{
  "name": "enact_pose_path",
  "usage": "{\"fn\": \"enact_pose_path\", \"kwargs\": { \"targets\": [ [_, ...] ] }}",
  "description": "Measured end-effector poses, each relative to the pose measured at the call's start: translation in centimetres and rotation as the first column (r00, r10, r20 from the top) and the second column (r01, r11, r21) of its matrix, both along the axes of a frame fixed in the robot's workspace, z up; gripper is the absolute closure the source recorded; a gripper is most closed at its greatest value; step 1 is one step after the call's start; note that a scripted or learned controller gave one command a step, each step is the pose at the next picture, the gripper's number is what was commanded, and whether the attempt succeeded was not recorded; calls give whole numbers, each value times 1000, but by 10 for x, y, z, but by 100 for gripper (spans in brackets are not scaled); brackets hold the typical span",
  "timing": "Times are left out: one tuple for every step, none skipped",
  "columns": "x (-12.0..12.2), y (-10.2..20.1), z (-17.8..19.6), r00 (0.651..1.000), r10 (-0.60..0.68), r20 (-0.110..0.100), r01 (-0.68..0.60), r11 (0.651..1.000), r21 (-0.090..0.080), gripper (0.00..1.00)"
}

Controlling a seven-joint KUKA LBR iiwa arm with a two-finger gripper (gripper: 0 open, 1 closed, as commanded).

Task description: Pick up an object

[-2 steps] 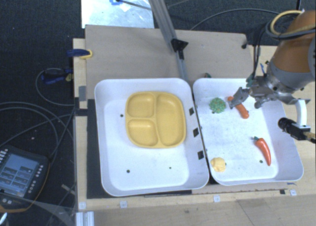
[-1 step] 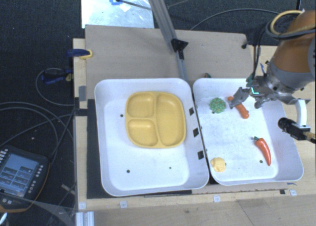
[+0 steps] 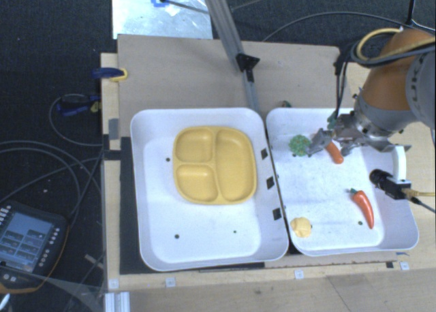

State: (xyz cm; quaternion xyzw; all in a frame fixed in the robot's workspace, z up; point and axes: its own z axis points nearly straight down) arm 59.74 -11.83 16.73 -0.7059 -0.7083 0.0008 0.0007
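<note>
Our gripper [image 3: 334,146] sits low in the right bin [image 3: 327,201], right at an orange carrot [image 3: 334,153]. We cannot tell if it grips. Nothing looks lifted yet.

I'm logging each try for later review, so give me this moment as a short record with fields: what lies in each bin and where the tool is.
left bin: yellow divided plate, lying flat
right bin: broccoli piece, orange carrot, red pepper, small yellow item
tool: low over the far part of the right bin, by the carrot and broccoli
grip: cannot tell whether anything is held
arm: reaching in from the right
</note>
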Motion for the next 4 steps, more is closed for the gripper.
{"fn": "enact_pose_path", "kwargs": {
  "targets": [
    [-5, 9, -52, 1000, -2, -2, 2, 1000, 1, 0],
    [-5, 9, -78, 1000, -3, 1, 3, 1000, 0, 0],
    [-4, 10, -66, 1000, -3, 5, 3, 1000, 1, 100],
    [0, 18, -5, 1000, 4, 10, -4, 1000, 0, 100]
  ]
}}
